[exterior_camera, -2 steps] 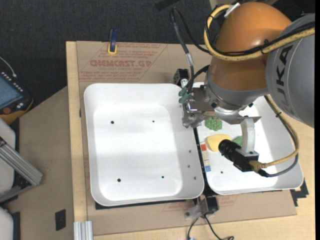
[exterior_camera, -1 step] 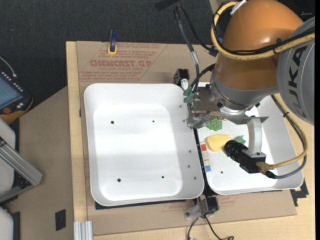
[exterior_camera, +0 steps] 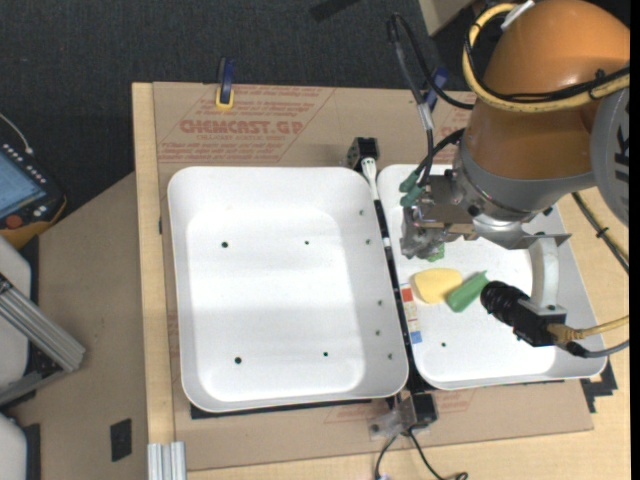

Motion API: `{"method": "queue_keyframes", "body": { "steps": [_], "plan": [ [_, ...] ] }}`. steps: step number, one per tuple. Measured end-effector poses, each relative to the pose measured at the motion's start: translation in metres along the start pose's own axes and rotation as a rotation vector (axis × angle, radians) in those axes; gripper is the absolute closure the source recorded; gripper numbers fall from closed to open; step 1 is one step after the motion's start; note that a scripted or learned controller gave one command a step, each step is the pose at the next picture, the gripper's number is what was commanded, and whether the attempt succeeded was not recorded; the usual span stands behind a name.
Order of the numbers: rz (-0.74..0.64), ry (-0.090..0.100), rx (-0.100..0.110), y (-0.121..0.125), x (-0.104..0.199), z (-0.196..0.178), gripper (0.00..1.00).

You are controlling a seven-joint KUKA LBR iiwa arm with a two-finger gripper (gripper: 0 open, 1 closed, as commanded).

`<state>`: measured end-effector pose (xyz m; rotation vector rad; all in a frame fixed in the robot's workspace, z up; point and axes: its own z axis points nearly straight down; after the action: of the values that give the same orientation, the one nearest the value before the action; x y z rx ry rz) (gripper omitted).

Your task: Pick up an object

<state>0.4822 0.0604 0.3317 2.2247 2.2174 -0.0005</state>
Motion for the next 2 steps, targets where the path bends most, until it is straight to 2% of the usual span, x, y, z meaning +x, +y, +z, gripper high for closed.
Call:
{"method": "queue_keyframes", "body": {
  "steps": [1,2],
  "plan": [
    [-0.009,0.003,-0.006,-0.003,0.045,-0.036,1.0],
    [-0.006,0.0,0.008,-0.004,0.069,0.015,1.0]
  ]
}}
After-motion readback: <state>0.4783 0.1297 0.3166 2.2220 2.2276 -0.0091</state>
